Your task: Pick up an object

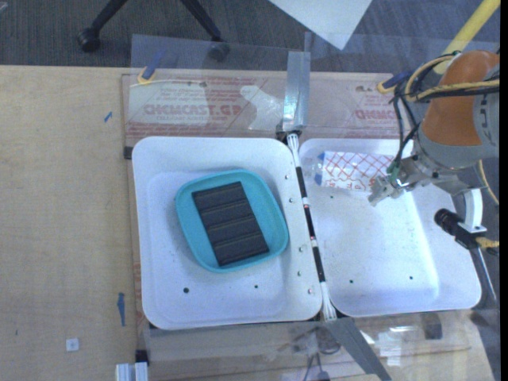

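A clear packet with a red lattice print (353,171) lies in the right bin (397,284); the gripper (386,186) touches its right edge, whether its fingers clasp it cannot be told; a teal dish (189,213) occupies the left bin (159,292); pale wooden worktop (59,213); grey carpet (48,6) beyond.
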Robot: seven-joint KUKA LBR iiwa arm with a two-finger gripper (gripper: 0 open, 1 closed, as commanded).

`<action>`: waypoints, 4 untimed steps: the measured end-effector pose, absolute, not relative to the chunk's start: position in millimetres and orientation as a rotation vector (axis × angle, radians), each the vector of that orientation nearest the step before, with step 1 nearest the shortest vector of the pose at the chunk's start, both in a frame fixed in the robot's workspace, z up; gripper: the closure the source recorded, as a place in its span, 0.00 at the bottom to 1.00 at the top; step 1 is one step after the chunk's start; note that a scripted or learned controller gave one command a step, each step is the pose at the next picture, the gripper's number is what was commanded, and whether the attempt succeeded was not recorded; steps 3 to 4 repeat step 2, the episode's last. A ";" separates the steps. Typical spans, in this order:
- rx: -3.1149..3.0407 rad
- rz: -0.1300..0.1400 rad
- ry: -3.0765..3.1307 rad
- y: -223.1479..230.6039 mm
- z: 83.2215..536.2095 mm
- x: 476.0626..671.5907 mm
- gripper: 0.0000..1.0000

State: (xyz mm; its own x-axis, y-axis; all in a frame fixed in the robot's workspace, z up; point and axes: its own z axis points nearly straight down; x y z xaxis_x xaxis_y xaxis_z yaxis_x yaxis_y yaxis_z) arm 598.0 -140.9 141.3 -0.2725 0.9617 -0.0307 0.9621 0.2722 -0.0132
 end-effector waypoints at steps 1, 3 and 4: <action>1.824 -0.031 2.540 -139.8 198.7 663.5 1.00; 1.430 -0.037 2.771 -148.4 202.4 664.6 1.00; 1.430 -0.037 2.771 -148.4 202.4 664.6 1.00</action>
